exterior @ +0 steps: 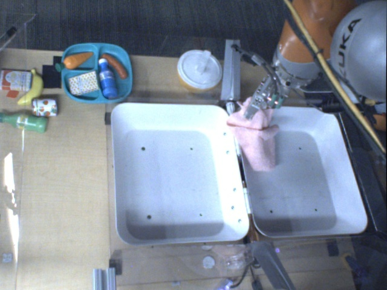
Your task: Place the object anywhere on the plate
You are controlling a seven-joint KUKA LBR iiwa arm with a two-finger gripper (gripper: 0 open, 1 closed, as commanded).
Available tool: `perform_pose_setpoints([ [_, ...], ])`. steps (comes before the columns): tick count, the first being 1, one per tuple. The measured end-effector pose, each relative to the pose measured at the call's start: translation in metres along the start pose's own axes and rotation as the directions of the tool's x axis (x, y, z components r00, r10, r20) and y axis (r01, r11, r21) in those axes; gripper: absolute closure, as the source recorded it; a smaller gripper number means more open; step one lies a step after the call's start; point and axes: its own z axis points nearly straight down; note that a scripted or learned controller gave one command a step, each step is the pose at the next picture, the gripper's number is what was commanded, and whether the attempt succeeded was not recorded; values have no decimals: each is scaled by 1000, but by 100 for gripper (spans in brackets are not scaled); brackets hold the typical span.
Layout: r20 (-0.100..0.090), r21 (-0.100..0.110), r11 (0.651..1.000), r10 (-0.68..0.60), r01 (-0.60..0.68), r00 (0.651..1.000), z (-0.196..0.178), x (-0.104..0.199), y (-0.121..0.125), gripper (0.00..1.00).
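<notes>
From above, the gripper (259, 106) is closed on the top of a pink cloth (258, 141), it seems; the cloth hangs over the right bin (338, 180), near its left rim, beside the left bin (175, 174).

We see a large rounded grey housing (363, 47) on the arm, smooth and glossy, with dark letters reading "KUKA" printed along its curved side. Next to it we see a broad orange band (311, 17), also glossy, catching a soft highlight. A thin yellowish cable (320, 65) runs slantwise across the orange and the grey, with a darker line beside it. Below the band we find a pale grey wrist ring (294, 68), and then the small metallic gripper (261, 103), its parts blurred.
</notes>
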Motion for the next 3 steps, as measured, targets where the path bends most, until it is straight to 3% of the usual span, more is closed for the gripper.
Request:
perform_pose_setpoints([
  [1,1,-1,920,-392,392,920,-9,30,48,100],
  [2,4,-2,858,-514,514,858,-7,53,83,100],
  [3,4,-3,856,-517,517,856,-11,88,129,100],
])
